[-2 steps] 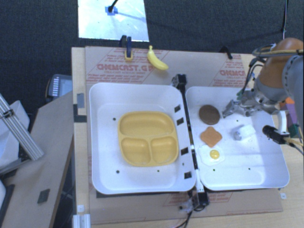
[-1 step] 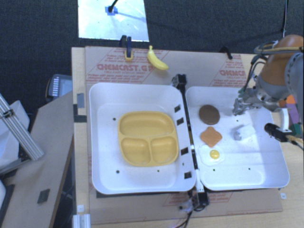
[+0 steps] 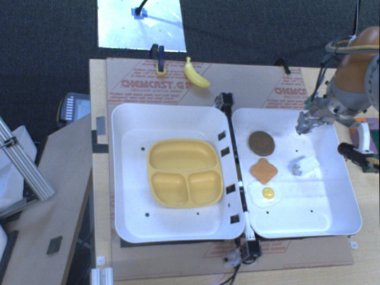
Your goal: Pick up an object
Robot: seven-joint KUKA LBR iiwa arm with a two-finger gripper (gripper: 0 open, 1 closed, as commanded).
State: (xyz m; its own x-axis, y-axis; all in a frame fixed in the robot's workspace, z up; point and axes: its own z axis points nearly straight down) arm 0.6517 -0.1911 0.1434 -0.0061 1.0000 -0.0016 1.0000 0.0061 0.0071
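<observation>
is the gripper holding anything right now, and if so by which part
Nothing is seen held. The gripper hangs over the right white bin's top edge, apart from the brown round disc and small grey object.

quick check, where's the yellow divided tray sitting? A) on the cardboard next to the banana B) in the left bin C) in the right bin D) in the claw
B: the yellow divided tray lies flat in the middle of the left bin, while the right bin holds the brown disc, the orange piece and the fried egg.
</observation>
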